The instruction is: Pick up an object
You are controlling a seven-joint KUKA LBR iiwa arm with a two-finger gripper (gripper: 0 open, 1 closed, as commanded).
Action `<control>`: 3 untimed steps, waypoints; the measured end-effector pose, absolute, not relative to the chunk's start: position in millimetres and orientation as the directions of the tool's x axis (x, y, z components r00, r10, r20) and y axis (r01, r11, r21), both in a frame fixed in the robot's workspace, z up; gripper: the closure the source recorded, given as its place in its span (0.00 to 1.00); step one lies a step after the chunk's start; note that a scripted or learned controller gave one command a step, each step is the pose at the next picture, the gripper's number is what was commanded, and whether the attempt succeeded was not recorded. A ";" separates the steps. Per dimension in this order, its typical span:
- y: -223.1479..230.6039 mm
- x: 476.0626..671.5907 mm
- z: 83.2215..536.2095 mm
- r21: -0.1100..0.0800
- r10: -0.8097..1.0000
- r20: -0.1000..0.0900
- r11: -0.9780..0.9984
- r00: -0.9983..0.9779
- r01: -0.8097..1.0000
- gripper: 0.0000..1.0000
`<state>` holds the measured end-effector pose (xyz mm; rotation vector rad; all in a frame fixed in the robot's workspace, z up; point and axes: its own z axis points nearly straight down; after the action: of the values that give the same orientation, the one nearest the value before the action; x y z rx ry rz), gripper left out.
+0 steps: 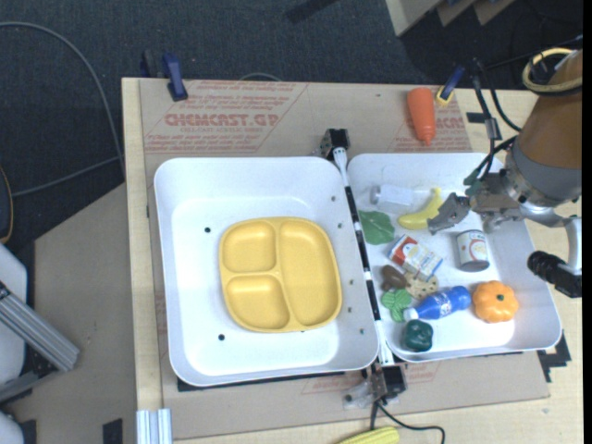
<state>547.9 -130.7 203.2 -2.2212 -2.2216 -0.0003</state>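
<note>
You can see the gripper (453, 213) low over the right bin (541, 326), its dark fingers at the banana's right end, but the view is too blurred there for you to tell whether they are apart or together, or whether they touch the fruit. The arm (553, 141) is cut off at the right edge. The banana (421, 213) lies in the upper middle of that bin, its long axis slanting from lower left up to the right. Just below the banana sits a small red and white carton (414, 255); right of the carton stands a can (472, 249). Lower right of the can rests an orange pumpkin (494, 302). In the left bin (176, 211) lies a yellow divided plate (277, 274).
</note>
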 end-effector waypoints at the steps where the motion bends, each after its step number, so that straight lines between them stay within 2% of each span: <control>1: -190.6 589.1 131.8 0.001 1.000 -0.002 -0.001 0.001 1.000 0.00; 2: -203.4 568.8 84.0 -0.002 1.000 0.001 -0.001 0.001 1.000 0.00; 3: -203.2 569.9 94.8 0.001 1.000 0.000 -0.001 0.001 1.000 1.00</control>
<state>569.9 -203.2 94.8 -2.2226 -2.2214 -0.0017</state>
